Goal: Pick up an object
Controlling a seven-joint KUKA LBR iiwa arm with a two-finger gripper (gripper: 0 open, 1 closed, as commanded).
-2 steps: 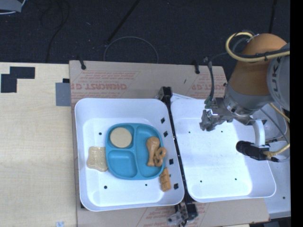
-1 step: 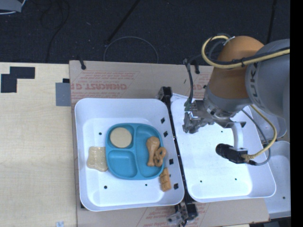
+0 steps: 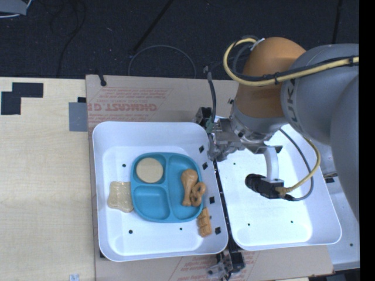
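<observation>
Gripper (image 3: 218,146) hangs above the wall between the bins; we cannot tell whether it grasps anything. We judge this the approach. The left bin (image 3: 111,239) holds a blue tray (image 3: 157,206) carrying a pretzel-like piece (image 3: 191,187), and a small brown piece (image 3: 204,222) lies just beside the tray. Next we would shift left and descend on one
</observation>
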